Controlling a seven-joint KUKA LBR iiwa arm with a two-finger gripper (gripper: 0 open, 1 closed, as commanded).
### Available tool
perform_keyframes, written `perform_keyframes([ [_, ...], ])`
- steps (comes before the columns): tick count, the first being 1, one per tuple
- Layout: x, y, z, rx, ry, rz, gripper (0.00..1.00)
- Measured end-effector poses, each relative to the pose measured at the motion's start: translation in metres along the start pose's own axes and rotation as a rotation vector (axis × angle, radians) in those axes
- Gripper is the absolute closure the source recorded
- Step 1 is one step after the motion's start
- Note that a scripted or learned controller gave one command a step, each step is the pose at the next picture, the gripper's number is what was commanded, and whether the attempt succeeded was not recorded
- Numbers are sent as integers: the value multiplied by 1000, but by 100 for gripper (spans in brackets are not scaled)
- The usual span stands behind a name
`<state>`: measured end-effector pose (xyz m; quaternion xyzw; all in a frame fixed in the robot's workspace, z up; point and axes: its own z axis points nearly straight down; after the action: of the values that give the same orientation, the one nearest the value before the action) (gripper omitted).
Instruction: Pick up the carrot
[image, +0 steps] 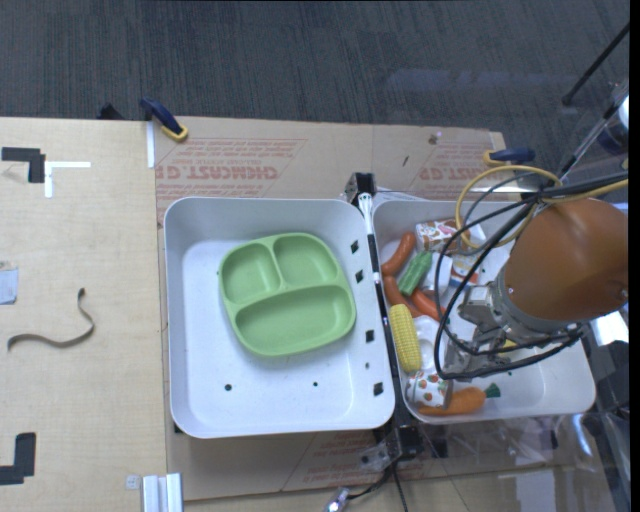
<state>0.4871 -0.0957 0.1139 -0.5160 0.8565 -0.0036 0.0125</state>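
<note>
The carrot (456, 402), orange and tapered with a bit of green at its end, is seen lying at the near edge of the right bin (560, 392). The pincer's state cannot be told. A tan worktop (80, 250) meets dark carpet (300, 50).

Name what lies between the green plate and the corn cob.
In the camera view, the two bins' adjoining white walls separate the green plate from the corn cob.

Left bin (190, 330) open around green plate (288, 294), right bin (560, 395) crowded by arm (565, 265), cables (480, 300), corn (404, 336)
</note>
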Motion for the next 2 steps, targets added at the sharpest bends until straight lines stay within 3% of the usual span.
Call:
perform_keyframes([
  [1,0,0,0,0,0,-1,0],
  [2,-21,-83,23,-14,13,153,0],
])
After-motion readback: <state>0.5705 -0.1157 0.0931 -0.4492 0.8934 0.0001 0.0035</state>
